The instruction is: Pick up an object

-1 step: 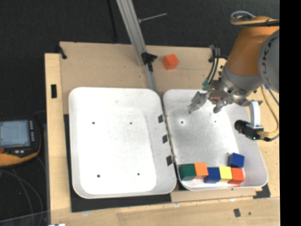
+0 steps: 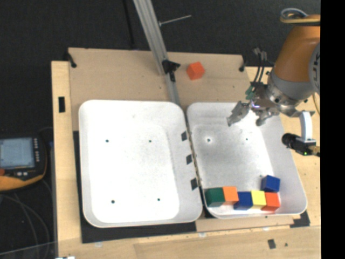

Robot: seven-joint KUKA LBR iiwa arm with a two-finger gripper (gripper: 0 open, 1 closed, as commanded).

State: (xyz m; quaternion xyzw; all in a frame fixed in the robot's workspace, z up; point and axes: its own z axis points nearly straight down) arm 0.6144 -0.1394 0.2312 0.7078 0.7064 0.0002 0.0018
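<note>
The arm [image 2: 295,63] leans in over the right bin's [image 2: 232,161] far edge, gripper [image 2: 249,114] spread open, holding nothing.

An orange cube [image 2: 195,70] is located near the bench's [image 2: 118,74] far edge. A handheld pendant [image 2: 20,161] is seen beyond its left edge.

I'm working a robotics lab bench [image 2: 135,63]: two white bins [image 2: 135,161] on bare board, a metal camera pole [image 2: 153,31], loose cables [image 2: 21,215], and a handheld controller [image 2: 19,161].
</note>
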